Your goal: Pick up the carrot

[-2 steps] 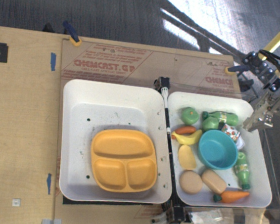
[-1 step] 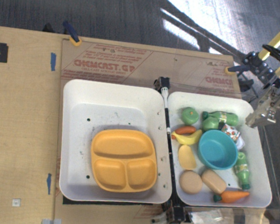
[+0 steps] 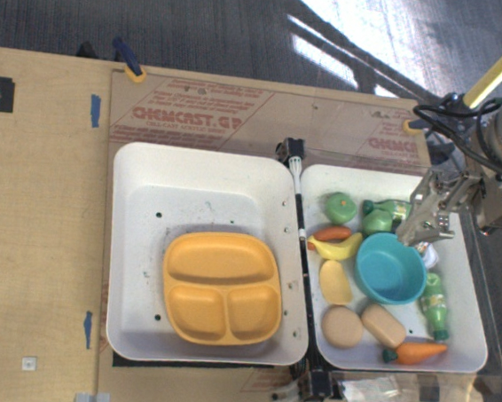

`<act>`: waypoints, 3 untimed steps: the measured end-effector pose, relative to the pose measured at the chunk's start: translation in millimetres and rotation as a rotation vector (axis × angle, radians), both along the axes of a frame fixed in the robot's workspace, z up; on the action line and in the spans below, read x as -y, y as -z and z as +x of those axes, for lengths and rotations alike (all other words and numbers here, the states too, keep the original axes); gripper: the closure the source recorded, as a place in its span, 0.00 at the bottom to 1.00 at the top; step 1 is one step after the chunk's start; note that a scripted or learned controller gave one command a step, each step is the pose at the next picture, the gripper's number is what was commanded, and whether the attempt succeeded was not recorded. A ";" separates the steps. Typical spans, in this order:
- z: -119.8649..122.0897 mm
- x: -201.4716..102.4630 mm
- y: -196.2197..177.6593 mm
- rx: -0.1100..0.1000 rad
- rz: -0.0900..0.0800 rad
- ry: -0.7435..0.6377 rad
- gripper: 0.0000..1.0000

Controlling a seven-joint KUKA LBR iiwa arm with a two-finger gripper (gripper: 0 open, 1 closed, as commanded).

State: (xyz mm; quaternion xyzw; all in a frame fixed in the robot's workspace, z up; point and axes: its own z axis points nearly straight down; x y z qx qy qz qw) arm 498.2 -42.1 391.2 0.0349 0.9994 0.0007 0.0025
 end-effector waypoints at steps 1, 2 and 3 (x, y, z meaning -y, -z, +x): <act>-16.9 -61.5 -22.8 0.005 0.002 0.263 1.00; -16.9 -60.9 -22.4 0.004 0.001 0.264 0.00; -22.2 -11.5 214.1 -0.020 0.000 0.058 0.00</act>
